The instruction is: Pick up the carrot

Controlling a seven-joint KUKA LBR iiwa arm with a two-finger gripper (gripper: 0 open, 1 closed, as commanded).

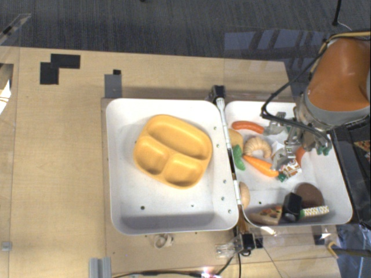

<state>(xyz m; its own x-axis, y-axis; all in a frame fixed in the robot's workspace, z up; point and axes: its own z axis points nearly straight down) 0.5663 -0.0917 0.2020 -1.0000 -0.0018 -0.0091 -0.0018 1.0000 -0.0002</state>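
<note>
Camera view: I look down at a slant on a wooden bench point(58, 184) with two white bins side by side.
Left bin point(124, 213): it holds a yellow divided plate point(172, 149), sitting a little above its middle.
Right bin point(339, 196): I see a jumble of toy food here.
Carrot point(261, 165): it lies in the right bin, left of centre, pointed end toward the divider and green top down and to the right. It rests on the bin floor just below a pale shell-shaped pastry point(258, 147).
Other items: a red sausage point(248, 126) lies near the bin's top; a brown chocolate-like piece point(309, 194) and a pizza slice point(268, 214) sit along the bottom edge.
Arm point(339, 80): it reaches in from the right, orange band uppermost.
Claw point(288, 158): it hangs right beside the carrot's green end. I cannot tell how far it is open, nor whether it has hold of anything.
</note>
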